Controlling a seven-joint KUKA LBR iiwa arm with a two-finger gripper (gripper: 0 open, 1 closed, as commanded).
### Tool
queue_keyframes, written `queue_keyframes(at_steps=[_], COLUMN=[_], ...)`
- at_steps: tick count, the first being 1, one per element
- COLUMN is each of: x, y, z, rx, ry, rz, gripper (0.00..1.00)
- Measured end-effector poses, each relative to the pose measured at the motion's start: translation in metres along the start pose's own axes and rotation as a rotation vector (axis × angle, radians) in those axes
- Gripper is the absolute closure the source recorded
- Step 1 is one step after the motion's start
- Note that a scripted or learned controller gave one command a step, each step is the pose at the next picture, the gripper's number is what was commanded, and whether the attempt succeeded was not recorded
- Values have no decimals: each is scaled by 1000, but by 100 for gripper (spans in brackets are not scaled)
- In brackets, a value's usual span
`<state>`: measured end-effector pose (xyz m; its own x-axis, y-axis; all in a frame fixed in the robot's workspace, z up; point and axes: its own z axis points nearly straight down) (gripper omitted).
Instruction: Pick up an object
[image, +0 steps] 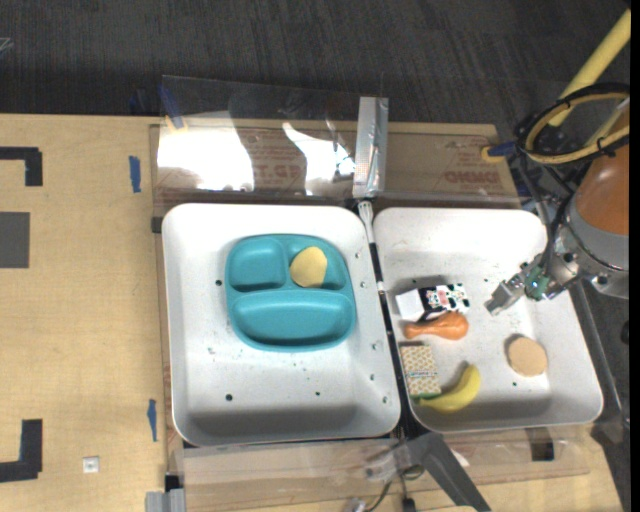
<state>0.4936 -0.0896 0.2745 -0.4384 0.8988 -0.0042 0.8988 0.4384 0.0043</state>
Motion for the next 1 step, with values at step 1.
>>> queue_keyframes(at_steps=[1], x=[-22], y=[-25], z=[-3], rx=[1], ry=[3], rz=[-450], gripper=[100])
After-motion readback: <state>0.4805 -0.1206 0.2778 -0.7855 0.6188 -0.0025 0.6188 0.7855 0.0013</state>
